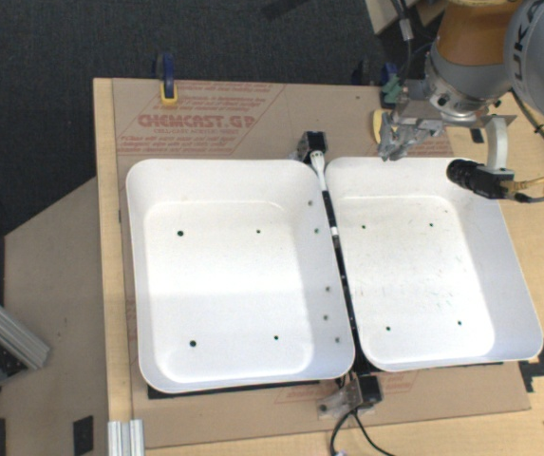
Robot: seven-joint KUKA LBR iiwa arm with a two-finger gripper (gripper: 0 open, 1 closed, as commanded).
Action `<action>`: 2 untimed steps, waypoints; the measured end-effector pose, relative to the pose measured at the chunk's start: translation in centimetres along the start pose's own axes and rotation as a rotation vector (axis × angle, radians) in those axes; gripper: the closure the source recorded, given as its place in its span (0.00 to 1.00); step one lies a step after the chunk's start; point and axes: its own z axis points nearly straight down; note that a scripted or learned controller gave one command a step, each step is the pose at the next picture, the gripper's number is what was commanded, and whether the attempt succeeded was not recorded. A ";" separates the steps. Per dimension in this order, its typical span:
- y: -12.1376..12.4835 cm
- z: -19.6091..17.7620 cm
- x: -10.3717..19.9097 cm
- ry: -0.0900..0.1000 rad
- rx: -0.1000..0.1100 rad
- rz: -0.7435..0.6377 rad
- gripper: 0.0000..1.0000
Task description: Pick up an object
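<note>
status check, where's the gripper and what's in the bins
Gripper at the far rim of the right bin, nothing seen between its fingers. Left bin and right bin show bare white floors. Nothing in the way.

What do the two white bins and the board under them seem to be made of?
Left bin and right bin: probably moulded plastic, smooth white with a slight sheen and rounded corners. Board: likely a sheet covered in brown paper, matt, with red lettering printed on it.
</note>
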 end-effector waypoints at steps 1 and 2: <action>0.7 -13.0 3.9 -0.003 -0.024 0.002 1.00; 0.6 -5.6 7.9 -0.002 0.001 0.004 1.00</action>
